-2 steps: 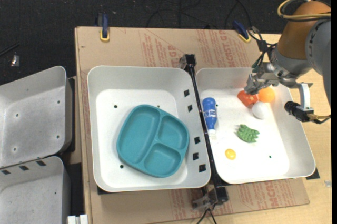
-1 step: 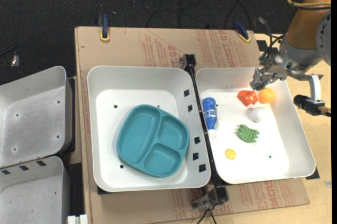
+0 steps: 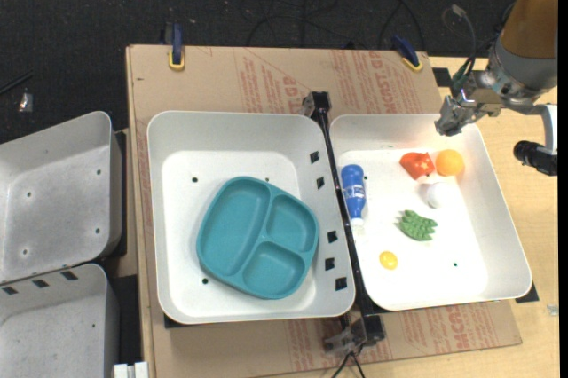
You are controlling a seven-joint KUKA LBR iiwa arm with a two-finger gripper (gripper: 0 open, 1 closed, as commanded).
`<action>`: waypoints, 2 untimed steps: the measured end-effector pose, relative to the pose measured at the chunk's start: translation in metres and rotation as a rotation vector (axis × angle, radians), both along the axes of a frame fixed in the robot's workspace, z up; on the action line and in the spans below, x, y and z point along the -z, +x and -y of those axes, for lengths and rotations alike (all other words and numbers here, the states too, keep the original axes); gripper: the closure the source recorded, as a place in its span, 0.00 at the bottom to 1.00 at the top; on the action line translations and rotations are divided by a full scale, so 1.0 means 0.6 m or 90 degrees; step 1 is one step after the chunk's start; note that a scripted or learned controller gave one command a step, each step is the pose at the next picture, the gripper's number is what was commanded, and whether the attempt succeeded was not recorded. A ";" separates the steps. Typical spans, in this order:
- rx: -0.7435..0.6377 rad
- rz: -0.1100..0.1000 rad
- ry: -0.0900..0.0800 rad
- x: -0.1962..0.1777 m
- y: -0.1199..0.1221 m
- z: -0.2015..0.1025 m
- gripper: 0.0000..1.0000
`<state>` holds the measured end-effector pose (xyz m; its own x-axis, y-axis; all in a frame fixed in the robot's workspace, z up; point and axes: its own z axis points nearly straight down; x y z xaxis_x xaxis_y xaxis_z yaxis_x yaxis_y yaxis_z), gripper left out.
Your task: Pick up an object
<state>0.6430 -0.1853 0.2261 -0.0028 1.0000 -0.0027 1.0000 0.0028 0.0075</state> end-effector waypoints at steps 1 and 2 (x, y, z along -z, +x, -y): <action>-0.002 -0.005 0.002 0.015 -0.021 -0.081 1.00; -0.002 -0.006 0.003 0.020 -0.052 -0.162 1.00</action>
